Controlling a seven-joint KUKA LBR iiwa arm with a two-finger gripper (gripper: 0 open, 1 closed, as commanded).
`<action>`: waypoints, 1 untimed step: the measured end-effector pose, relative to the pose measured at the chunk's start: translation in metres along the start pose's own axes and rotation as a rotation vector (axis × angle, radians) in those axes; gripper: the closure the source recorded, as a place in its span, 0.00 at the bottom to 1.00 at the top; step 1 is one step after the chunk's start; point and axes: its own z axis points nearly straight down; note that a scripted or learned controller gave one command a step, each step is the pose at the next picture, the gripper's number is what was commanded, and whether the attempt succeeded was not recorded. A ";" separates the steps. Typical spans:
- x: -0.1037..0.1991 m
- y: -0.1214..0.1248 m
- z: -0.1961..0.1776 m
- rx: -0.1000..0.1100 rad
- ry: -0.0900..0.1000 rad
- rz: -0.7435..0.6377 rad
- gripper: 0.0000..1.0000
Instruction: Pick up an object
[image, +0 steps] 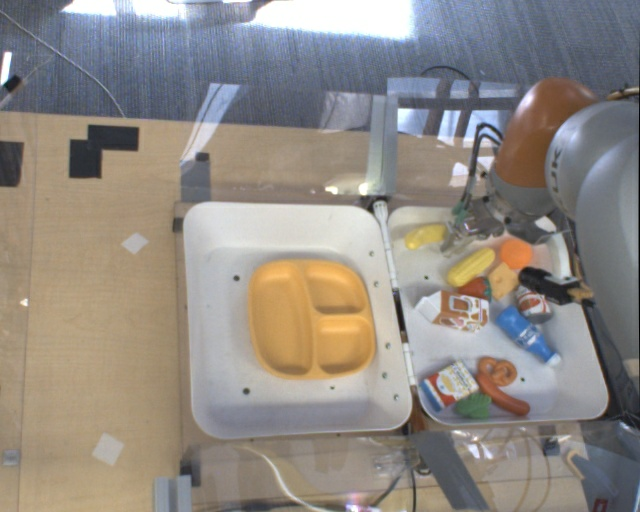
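Arm (585, 150) reaches in from right, over far end of right bin (590, 395). Gripper (462, 232) low in bin's far-left area, between yellow banana-like toy (424, 237) and yellow corn cob (470, 267), near both. Finger state: cannot tell, too small and blurred. Nothing visibly held. Same bin: orange ball (516, 252), white carton (456, 311), blue bottle (527, 336), pretzel (497, 372), small snack box (450, 383), green piece (474, 406). Left bin (215, 400) carries yellow divided tray (311, 318), centred.
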 end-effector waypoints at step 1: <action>0.000 0.000 0.001 0.000 0.000 -0.001 0.00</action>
